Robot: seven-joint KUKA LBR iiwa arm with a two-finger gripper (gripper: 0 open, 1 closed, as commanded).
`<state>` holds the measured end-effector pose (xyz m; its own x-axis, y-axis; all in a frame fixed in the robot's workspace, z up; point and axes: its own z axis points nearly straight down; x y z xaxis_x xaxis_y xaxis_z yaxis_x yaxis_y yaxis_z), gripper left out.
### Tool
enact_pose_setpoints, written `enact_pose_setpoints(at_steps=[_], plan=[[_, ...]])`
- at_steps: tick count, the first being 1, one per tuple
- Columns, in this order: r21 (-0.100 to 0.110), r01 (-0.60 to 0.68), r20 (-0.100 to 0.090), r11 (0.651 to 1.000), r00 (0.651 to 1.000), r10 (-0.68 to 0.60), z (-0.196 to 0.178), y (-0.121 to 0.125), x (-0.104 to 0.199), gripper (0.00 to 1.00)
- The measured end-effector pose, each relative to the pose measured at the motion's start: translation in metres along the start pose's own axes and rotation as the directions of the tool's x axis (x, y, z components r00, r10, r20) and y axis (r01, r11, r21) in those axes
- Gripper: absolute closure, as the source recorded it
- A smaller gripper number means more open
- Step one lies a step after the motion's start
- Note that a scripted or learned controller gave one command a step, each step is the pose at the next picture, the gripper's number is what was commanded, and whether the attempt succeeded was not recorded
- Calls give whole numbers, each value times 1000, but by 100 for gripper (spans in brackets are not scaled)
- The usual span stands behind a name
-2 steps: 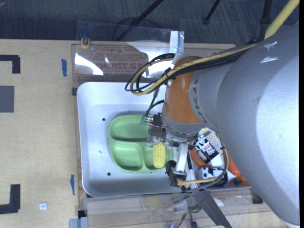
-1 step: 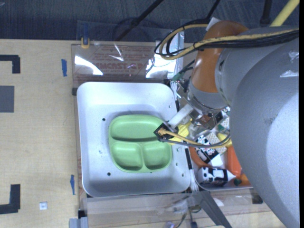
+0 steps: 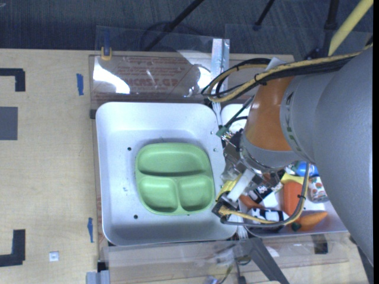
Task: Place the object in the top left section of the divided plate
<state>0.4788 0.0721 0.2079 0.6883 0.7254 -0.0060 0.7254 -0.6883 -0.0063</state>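
While the arm (image 3: 331,117) is reached over the right bin (image 3: 323,226), the gripper (image 3: 232,201) is seen low at the dividing edge.
Whether anything is clamped cannot be told; the green divided plate (image 3: 175,178) is seated in the left bin (image 3: 118,135) just left of the gripper; orange and blue objects (image 3: 293,197) are heaped just right of it.

My arm (image 3: 337,117) has a smooth grey casing with an orange band (image 3: 266,120) above the wrist. I note black and yellow cables (image 3: 254,73) looped along it.
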Motion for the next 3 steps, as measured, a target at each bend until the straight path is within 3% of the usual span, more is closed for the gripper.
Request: enact_pose_setpoints(at_steps=[1,2,3], plan=[[-15,275,-9,961,961,-275,95,-45,55,100],[-3,4,-2,1000,1000,-4,25,41,15,100],[-3,4,-2,1000,1000,-4,25,41,16,0]])
